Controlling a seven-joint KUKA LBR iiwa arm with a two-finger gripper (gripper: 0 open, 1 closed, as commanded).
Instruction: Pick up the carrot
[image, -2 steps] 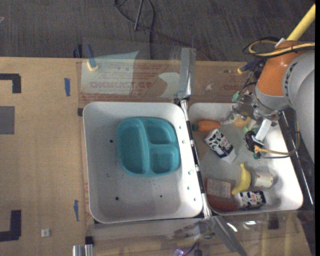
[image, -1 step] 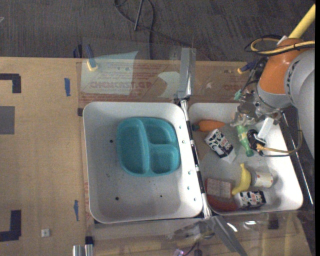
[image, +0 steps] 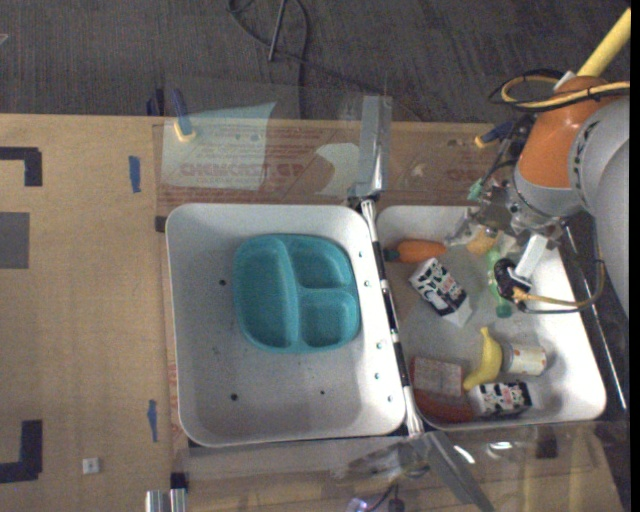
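Your orange tapered carrot (image: 420, 250) lies on its side at the far-left corner of the right-hand shallow white bin (image: 585, 395), close against the wall it shares with the left-hand white bin (image: 190, 330). It sits to the left of the gripper (image: 487, 238), apart from it. You cannot tell the gripper's state, since the wrist hides it. Just nearer than the carrot lies a black-and-white patterned carton (image: 441, 287). Below the gripper you have a yellow banana (image: 486, 358) beside a pale cylindrical can (image: 526, 358). The left bin holds a teal divided plastic tray (image: 297, 292).
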